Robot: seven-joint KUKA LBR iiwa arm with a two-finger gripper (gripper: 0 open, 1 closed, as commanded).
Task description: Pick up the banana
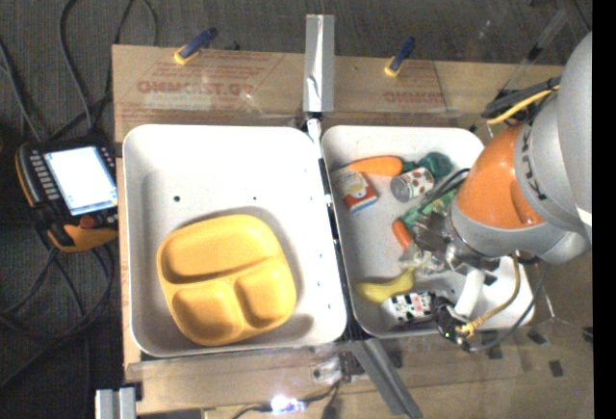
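We see a brown surface (pixel 241 85) on dark carpet, with cables trailing around it and a lit tablet (pixel 79 178) at 9 o'clock. 2 white bins sit side by side, their inner rims touching. The left bin (pixel 144 167) carries a yellow tray (pixel 227 275) with 3 compartments, set toward 6 o'clock, leaving bare floor along the far wall. The right bin (pixel 462 140) is crowded: a carrot (pixel 373 165), a small box (pixel 354 190), a can (pixel 412 184) and a green thing (pixel 435 163) lie toward 12 o'clock, and a printed pack (pixel 412 305) sits near the front rim. The arm (pixel 525 186) covers the bin's 3 o'clock side. The banana (pixel 387 289) is yellow, curved and lies flat at the bin's 6 o'clock, close to the front wall and touching the pack. The claw (pixel 430 253) hangs just above its right end; we cannot tell how wide it stands.
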